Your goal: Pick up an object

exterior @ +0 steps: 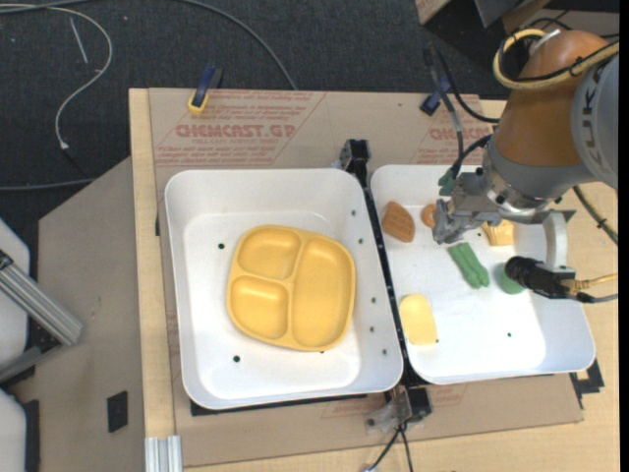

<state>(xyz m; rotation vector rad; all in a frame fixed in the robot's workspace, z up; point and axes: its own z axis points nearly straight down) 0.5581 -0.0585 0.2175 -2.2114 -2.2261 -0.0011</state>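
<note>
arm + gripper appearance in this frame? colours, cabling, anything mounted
The arm has a grey link with a broad orange band above the wrist. A yellow cable loops over its top and dark cables run down its left side. The gripper is grey metal on a silver flange. A black cylindrical part sticks out beside it.

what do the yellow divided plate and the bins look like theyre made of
Yellow divided plate: probably moulded plastic, with smooth rounded compartments and a soft sheen. Left bin and right bin: likely thin formed plastic, uniformly white with rounded corners, semi-matte.

Probably a robotics lab: cardboard-topped bench [295, 116] on dark carpet [197, 28], loose cables [88, 37], clamped white bins [187, 264].
</note>
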